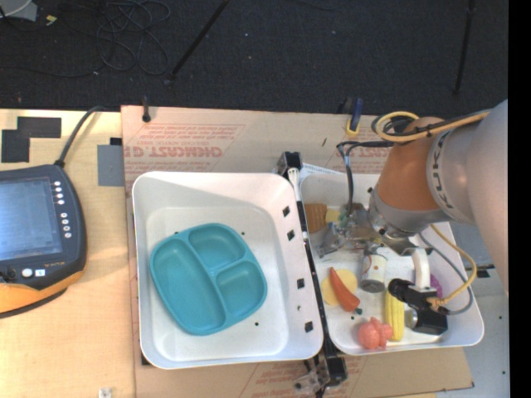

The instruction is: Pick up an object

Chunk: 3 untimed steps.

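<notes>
Arm over right bin (pixel 469 326), gripper (pixel 344 237) low at its 10 o'clock corner among clutter, grip state not discernible; carrot (pixel 343 289) at bin centre, pink toy (pixel 374 333) and corn cob (pixel 394 317) toward 6; teal divided plate (pixel 207 277) in left bin (pixel 166 197).

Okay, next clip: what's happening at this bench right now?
A grey arm with an orange band reaches in over the right bin, which holds a clutter of small toys: a carrot, a corn cob and a pink piece among them. Its tool sits low near the bin's back left corner. The left bin holds a teal divided plate.
</notes>
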Motion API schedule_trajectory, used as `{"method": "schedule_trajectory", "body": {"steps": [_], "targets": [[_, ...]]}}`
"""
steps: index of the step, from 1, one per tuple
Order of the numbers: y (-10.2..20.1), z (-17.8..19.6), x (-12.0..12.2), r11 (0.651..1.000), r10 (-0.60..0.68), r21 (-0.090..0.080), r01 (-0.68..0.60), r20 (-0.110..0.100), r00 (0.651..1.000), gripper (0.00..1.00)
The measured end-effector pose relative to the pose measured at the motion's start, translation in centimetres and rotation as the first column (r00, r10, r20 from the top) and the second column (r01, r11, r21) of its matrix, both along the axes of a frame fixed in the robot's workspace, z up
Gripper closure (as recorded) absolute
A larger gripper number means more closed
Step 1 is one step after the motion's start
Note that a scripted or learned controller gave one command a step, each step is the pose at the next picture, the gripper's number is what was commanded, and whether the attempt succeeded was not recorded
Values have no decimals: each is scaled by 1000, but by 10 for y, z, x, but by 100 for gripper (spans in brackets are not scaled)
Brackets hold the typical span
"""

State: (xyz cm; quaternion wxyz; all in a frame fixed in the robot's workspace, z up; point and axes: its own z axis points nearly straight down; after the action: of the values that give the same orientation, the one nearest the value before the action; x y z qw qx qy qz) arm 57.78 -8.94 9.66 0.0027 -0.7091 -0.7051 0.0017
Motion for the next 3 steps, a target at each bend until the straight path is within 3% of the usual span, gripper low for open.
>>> {"method": "schedule_trajectory", "body": {"steps": [1, 2, 3], "targets": [[5, -10, -65, 1000, 4, 1, -4, 0, 1000, 0], [0, 4, -60, 1000, -3, -6, 3, 12, 1000, 100], [87, 96, -41, 1000, 14, 2, -15, 13, 1000, 100]]}}
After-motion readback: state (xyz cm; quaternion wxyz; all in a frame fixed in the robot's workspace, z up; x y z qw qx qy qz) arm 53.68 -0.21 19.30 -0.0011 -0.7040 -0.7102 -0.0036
